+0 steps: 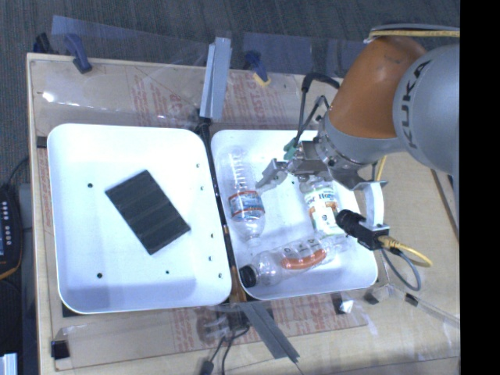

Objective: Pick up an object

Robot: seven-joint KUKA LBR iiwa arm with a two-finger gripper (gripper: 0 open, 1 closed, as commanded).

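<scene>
**Gripper hovering over bottles in the right bin**

A clear plastic water bottle with a red, white and blue label [245, 201] is lying on its side in the right white bin [226, 143], near that bin's left wall, its neck pointing toward the far edge. Just beside it, to the right, a white bottle with a green and orange label [323, 209] is lying partly under the wrist. Along the near wall a clear plastic bottle with a black cap and orange contents [287, 260] is resting crosswise. The gripper [275, 170] is hanging above the space between the first two bottles, its jaws spread apart and gripping nothing. In the left white bin [62, 209] a dark grey flat rectangular slab [148, 211] is lying at a slant.
</scene>
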